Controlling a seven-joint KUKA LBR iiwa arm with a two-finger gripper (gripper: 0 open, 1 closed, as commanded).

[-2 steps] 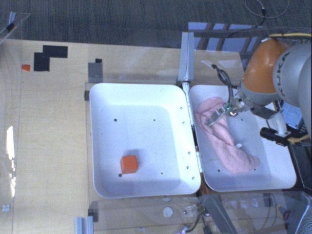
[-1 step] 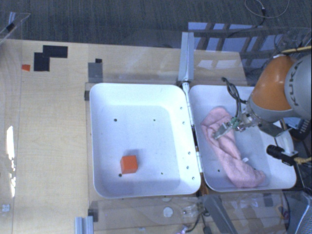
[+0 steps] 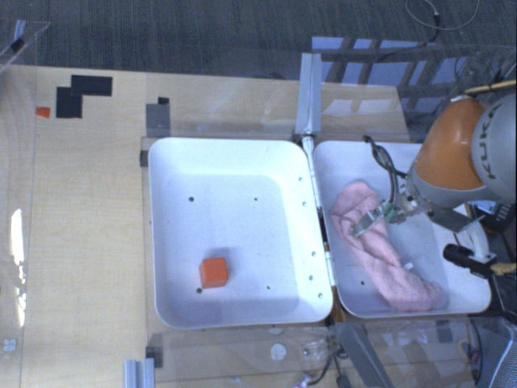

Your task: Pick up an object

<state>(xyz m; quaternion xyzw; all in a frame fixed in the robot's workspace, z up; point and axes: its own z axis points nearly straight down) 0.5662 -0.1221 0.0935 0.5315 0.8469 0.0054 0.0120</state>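
Observation:
A crumpled pink cloth (image 3: 380, 249) lies in the right bin (image 3: 347, 164), running from its upper left toward its lower right corner. My gripper (image 3: 370, 221) hangs low over the cloth's upper part, its fingers pointing left and down at the fabric. Whether it touches or holds the cloth I cannot tell. A small orange block (image 3: 214, 272) rests in the left bin (image 3: 242, 168), near the front left.
The grey arm with its orange band (image 3: 452, 148) covers the right bin's far right side. A black part (image 3: 460, 257) sticks out by that bin's right edge. Black markers (image 3: 81, 94) and an orange tag (image 3: 43, 112) sit on the wooden bench at far left.

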